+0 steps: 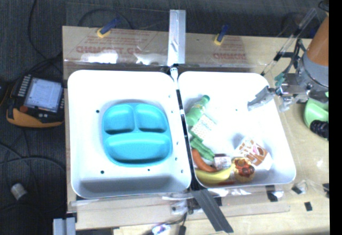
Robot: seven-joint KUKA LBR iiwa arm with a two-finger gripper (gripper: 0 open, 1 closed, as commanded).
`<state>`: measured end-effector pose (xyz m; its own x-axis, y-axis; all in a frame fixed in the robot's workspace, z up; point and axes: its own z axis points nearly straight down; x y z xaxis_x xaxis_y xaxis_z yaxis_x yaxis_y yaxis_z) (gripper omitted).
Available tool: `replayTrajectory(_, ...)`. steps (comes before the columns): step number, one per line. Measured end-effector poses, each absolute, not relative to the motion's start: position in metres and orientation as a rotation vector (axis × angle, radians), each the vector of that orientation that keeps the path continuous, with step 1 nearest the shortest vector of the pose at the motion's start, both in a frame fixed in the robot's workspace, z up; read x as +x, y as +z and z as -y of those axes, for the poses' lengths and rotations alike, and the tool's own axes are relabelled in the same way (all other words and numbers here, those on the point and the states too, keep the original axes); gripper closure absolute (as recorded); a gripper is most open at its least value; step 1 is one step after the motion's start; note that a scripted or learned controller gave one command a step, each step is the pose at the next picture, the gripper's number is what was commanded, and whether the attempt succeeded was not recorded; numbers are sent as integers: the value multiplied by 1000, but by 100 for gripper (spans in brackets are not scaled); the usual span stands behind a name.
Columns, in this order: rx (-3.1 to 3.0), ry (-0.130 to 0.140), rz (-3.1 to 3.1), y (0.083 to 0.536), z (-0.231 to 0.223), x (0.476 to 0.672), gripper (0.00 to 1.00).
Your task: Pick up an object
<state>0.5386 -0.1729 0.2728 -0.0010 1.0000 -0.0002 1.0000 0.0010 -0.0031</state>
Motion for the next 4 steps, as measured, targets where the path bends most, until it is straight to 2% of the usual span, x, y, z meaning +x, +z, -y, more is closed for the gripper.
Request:
replayTrajectory(1,-2503,-3,1900,130,125,507,0)
replayTrajectory(2,-2509,5,1888,156,186,489,0)
replayTrajectory(3,-2547,-5,1843,98,194,486,0)
replayTrajectory(4,-2603,6,1755,133,190,518,0)
